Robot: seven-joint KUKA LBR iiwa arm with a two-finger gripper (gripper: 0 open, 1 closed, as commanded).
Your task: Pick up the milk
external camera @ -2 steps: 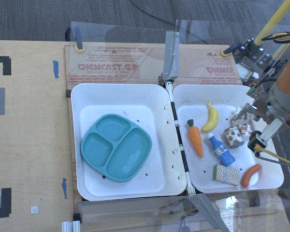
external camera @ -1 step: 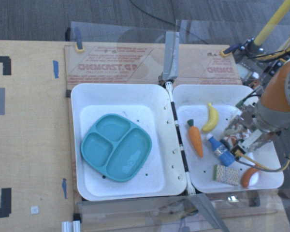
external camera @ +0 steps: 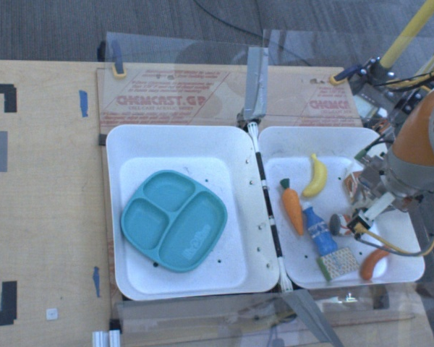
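The milk [external camera: 320,235], a small blue carton with a pale top, lies in the right bin [external camera: 390,270] between the carrot [external camera: 293,207] and the gripper. My gripper [external camera: 356,188] hangs over the right part of that bin, up and to the right of the milk and apart from it. A small brown and white thing [external camera: 351,185] sits right at the gripper, and I cannot make out whether it is held.
The right bin also holds a banana [external camera: 316,176], a speckled green-edged block [external camera: 337,264] and an orange and white piece [external camera: 375,264]. In the left bin [external camera: 130,150] lies a teal divided plate [external camera: 174,220]. A divider [external camera: 264,194] separates the bins.
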